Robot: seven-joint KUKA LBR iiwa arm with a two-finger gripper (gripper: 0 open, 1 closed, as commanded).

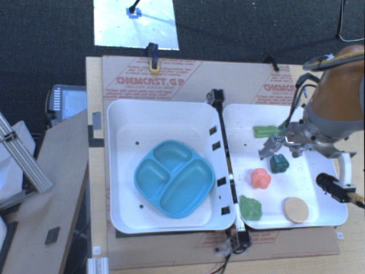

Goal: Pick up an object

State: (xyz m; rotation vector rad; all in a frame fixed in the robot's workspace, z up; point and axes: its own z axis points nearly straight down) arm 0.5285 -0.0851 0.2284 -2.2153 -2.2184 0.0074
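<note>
Two shallow white bins sit side by side on the counter (188,73). The left bin (122,170) carries a blue divided plate (173,177), lying a little below its middle. The right bin (325,210) holds five small things: a flat green piece (263,131) near the upper left, a dark teal lump (279,163) at about the middle, an orange-pink lump (260,178) just below and to the left of it, a green leafy lump (250,208) near the lower left corner, and a tan round disc (296,209) toward the lower right.

The arm (339,96) comes in from the right of the frame, and its pincer (277,146) hangs over the upper middle of the right bin, between the flat green piece and the dark teal lump. One grey finger (268,148) points down and left, just beside the teal lump. Whether the pincer is wide or narrow cannot be told from this slant, and nothing shows between its fingers
</note>
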